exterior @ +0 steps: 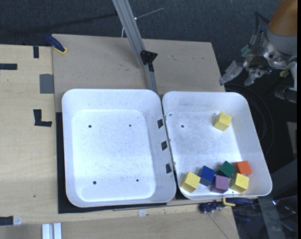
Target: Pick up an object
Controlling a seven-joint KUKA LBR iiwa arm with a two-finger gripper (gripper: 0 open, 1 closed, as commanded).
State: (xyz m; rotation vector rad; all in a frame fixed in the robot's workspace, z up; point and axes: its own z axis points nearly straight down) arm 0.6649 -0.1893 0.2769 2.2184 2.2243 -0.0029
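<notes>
Yellow cube (222,121) lies below-left of jaws (242,73) (well apart).

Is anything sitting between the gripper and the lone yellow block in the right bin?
Nothing visible. The gripper hangs outside the right bin, past its far right corner. The lone yellow block lies apart from the cluster of blocks at the near edge.

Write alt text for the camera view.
The gripper hangs open outside the right bin, holding nothing. That bin holds a lone yellow cube and a near-edge cluster of six cubes. The left bin sits beside it.
</notes>
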